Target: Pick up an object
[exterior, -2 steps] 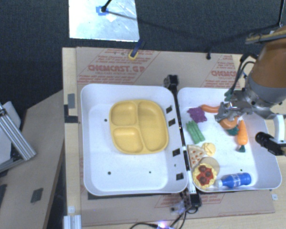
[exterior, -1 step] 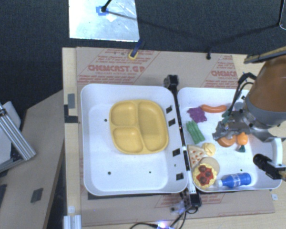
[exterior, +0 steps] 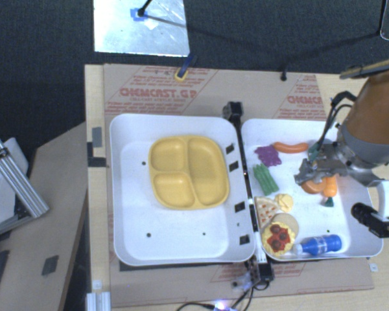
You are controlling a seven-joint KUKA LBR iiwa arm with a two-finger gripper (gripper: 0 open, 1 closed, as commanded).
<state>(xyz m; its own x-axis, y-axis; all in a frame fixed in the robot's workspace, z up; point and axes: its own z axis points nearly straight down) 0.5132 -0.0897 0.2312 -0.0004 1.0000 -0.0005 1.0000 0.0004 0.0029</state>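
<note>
My gripper [exterior: 309, 173] hangs low over the right bin [exterior: 350, 235], right above an orange toy vegetable [exterior: 324, 186] with a green stem. The grey wrist covers the fingertips. Around it in the bin lie an orange sausage-shaped toy [exterior: 290, 147], a purple grape bunch [exterior: 268, 154], a green ridged piece [exterior: 266, 179], a pale yellow piece [exterior: 284, 201], a pizza slice [exterior: 267, 208], a round tart with red topping [exterior: 280, 234] and a blue bottle [exterior: 319, 245].
The left bin [exterior: 126, 219] holds a yellow three-part plate [exterior: 186, 172]. A black divider with clips [exterior: 243, 173] runs between the bins. A black part of the arm [exterior: 369, 218] overhangs the right bin's right rim.
</note>
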